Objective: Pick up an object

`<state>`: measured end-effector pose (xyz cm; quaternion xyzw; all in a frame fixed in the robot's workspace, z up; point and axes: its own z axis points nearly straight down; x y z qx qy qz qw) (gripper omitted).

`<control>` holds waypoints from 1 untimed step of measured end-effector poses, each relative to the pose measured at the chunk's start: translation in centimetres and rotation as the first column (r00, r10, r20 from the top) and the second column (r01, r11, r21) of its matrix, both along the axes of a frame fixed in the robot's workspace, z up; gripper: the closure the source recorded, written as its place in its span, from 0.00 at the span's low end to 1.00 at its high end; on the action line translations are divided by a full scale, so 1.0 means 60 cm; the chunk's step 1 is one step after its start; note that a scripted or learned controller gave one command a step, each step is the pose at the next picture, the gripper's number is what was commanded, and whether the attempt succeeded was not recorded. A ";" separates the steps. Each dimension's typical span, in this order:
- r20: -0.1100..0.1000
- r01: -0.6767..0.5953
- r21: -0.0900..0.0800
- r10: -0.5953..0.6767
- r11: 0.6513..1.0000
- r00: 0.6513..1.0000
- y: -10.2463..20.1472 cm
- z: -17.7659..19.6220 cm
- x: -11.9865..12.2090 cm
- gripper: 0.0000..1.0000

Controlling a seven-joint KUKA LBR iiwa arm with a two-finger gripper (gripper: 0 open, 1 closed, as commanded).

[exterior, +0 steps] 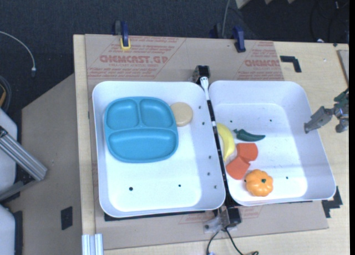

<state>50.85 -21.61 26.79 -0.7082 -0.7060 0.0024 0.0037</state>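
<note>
Nearest us, the small round orange pumpkin (259, 182) sits in the right white bin (288, 101). Our grey gripper (325, 117) hangs open at the bin's right rim, holding nothing. Next we reach over and down.

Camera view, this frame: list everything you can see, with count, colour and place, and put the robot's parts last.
bins: two, white, side by side on the bench
divided plate: one, blue, left bin, upper left
round disc: one, beige, left bin, touching the plate's right edge
banana: one, yellow, right bin, against its left wall
pepper: one, dark green, right bin, right of the banana
flat pieces: two, red-orange, right bin, below the pepper
pumpkin: one, orange, right bin, near the bottom wall
clamps: two, blue, bench's far edge
gripper: one, grey, over the right bin's right rim, holding nothing
</note>
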 end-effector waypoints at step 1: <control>0.009 -0.003 -0.003 0.003 1.000 1.000 0.001 0.008 0.003 0.00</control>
